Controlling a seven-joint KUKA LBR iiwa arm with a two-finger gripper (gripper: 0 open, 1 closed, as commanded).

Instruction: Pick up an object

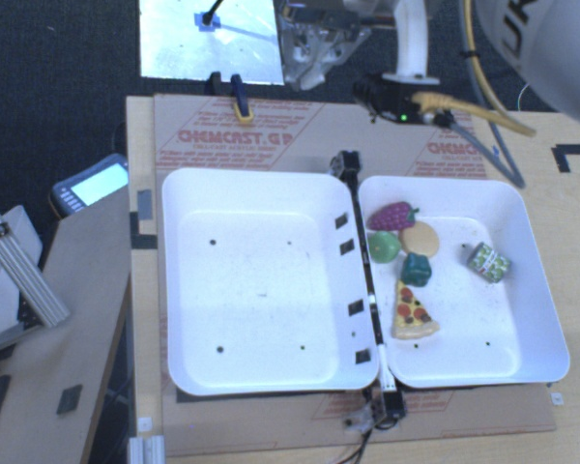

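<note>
The right bin (532,346) holds several small things. Purple toy grapes (391,216) lie near its far left corner, with a green ball-like fruit (384,247) and a tan round piece (420,238) just below them. A teal lump (416,270) and a pizza slice (413,312) follow toward the front. A small green-and-white can (487,261) lies apart to the right. My gripper (307,66) hangs high beyond the bins' far edge, well clear of every object, and nothing is visible in it.
The left bin (188,365) sits beside the right one, with a black-clipped divider (353,259) between them. A shiny metal sheet (208,27) lies at the back left. A grey device (92,187) rests on the side bench.
</note>
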